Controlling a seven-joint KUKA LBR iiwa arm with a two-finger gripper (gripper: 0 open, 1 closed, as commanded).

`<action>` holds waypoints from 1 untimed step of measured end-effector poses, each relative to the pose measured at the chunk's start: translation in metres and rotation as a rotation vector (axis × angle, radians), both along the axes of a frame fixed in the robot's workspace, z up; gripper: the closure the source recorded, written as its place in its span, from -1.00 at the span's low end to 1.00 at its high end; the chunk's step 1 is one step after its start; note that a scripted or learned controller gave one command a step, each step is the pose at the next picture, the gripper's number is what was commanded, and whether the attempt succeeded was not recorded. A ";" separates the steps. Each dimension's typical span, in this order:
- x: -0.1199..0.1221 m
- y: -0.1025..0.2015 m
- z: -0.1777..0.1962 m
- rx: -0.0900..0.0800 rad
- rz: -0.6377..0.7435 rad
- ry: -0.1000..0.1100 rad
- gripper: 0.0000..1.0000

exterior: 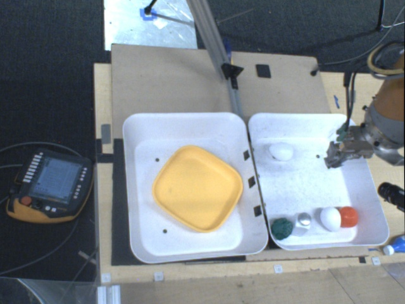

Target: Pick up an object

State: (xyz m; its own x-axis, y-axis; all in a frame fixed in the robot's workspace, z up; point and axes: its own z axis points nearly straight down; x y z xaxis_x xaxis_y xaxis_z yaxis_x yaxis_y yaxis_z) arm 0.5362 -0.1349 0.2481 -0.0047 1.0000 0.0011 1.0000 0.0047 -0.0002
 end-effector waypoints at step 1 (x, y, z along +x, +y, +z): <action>-0.004 0.053 -0.013 0.000 0.000 0.000 1.00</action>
State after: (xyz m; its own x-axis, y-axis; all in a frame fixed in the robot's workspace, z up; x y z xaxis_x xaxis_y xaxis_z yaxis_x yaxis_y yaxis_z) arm 0.5320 -0.0824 0.2352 -0.0045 1.0000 0.0010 1.0000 0.0045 -0.0001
